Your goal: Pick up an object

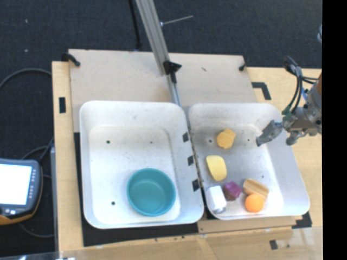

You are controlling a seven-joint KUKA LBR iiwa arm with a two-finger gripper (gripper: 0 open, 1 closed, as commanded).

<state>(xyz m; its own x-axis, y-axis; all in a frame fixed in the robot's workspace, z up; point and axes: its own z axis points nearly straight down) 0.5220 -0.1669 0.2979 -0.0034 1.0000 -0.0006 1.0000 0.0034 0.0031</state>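
Camera view, ordered by size. The surface (65, 145) carries two shallow white bins side by side. The left bin (108, 123) contains a teal bowl (151, 192), upright, near its front right corner. The right bin (282, 183) contains six small objects. A slanted metal rail (154, 31) runs from the top of the view down to the seam between the bins. A handheld screen unit (16, 189) lies at the left edge, off the surface.

The tool (279, 134) sits above the right bin's far right edge, at the end of the arm entering from the right. Its two fingers are spread apart, one (267, 133) reaching over the bin interior. Nothing sits between them.

Objects in the right bin:
- a pale yellow block (217, 168) near the bin's left wall;
- a yellow-orange piece (226, 138) behind it, nearest to the tool but apart from it;
- a white cylinder (217, 198) at the front left corner;
- a tan block (255, 187);
- an orange ball (254, 203) touching the tan block;
- a purple piece (232, 190) between cylinder and ball.
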